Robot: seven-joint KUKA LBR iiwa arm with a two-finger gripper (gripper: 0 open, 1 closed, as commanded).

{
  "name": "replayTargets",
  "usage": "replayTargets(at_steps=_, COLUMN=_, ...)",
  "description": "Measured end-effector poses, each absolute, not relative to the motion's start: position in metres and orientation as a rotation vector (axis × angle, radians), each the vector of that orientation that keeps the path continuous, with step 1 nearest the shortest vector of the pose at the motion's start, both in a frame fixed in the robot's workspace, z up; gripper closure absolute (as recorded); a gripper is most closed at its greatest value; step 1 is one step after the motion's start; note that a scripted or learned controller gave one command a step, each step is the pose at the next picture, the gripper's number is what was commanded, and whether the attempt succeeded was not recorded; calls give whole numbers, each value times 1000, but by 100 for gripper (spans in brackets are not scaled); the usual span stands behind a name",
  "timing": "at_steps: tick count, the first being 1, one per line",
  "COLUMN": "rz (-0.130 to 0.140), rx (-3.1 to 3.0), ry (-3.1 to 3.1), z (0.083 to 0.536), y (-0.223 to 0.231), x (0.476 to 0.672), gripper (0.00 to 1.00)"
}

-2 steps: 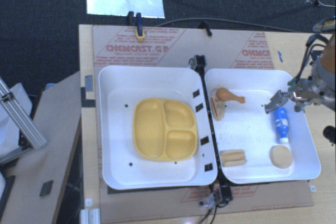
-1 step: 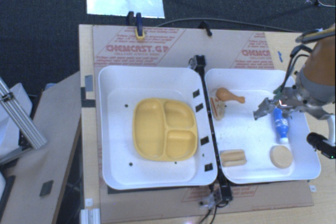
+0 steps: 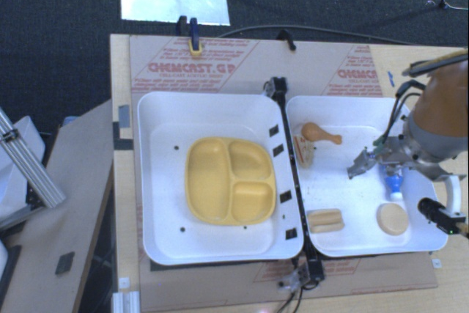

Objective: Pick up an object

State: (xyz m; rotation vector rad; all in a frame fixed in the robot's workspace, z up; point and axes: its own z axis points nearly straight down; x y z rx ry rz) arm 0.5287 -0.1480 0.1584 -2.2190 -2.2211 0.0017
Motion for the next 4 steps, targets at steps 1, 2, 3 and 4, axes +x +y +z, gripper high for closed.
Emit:
replayTargets(at_steps=1, rz=1, rx=-2218, ry=-2221, z=116, y=-144, x=528, gripper=0)
replayTargets(at_steps=2, rz=-3, rx=-2222, ry=-2226, z=129, y=-145, x=529, gripper=100)
replayTargets(at_steps=3, rz=-6, rx=-2223, ry=-2230, z=192, y=-151, x=532, gripper=100)
replayTargets(at_steps=4, rz=-6, rx=-2222, ry=-2230, z=240, y=-149, x=526, gripper=100)
